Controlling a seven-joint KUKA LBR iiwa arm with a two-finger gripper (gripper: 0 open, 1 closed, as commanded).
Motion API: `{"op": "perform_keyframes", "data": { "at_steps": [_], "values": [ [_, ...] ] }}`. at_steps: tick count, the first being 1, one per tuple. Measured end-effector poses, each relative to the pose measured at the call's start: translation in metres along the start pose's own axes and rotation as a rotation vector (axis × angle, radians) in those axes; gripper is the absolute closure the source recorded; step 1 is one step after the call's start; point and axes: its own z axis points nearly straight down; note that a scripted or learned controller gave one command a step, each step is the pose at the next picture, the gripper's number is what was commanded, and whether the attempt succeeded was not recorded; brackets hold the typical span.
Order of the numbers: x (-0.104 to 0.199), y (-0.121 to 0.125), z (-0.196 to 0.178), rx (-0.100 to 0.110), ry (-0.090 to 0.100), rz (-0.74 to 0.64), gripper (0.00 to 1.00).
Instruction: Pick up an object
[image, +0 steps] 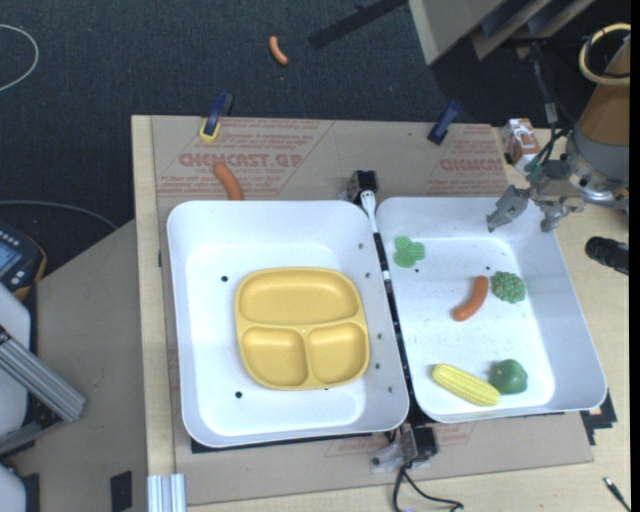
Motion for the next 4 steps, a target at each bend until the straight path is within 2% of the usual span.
{"op": "perform_keyframes", "data": {
  "at_steps": [1,3,4],
  "values": [
    [0.001,0.003,-0.01,-0.016,-0.004,-0.003,0.0],
    [0.007,-0.003,0.093,-0.011,-0.003,-0.005,0.0],
    [0.007,-0.002,0.079,-0.017,-0.005,-0.006,1.0]
  ]
}}
